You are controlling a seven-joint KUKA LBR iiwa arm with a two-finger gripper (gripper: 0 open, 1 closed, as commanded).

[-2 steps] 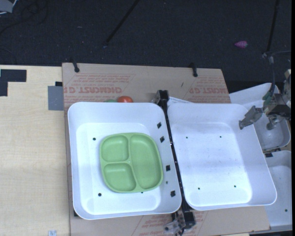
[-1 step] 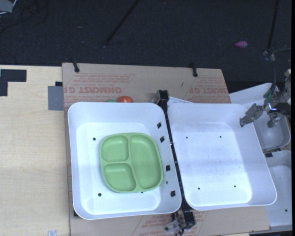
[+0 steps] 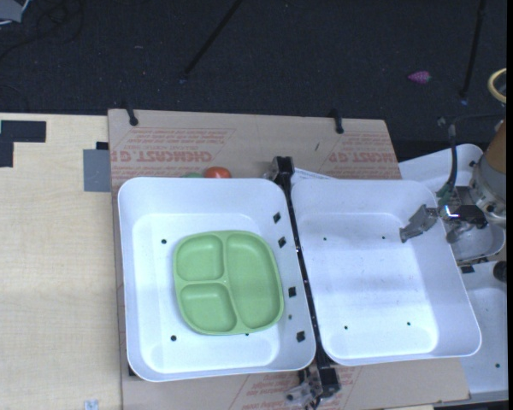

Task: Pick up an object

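green divided plate (image 3: 228,282) sitting flat in the left bin (image 3: 145,207), end effector (image 3: 434,220) hanging over the right bin's (image 3: 449,336) right rim, fingers spread, gripping nothing

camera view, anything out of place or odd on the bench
One thing: a small red-orange object lies outside the bins, on the cardboard just behind the back rim of the left bin, with something greenish beside it. The green divided plate sits flat inside that bin, turned slightly askew to its walls.
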